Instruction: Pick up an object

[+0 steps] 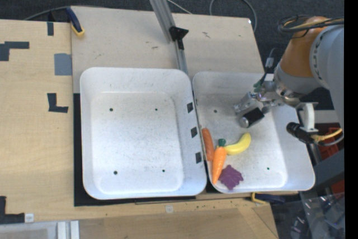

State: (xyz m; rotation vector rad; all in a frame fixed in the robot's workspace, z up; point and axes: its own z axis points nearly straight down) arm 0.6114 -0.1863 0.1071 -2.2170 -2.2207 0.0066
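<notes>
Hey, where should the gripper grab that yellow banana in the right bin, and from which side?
Probably at the curved yellow banana's middle, coming straight down, closing across its narrow width. It lies flat, and its left tip touches the orange carrot's green top.

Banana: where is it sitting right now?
The banana lies in the right bin, toward its front, just right of the two carrots and above the purple grapes, with the gripper hovering above it.
</notes>
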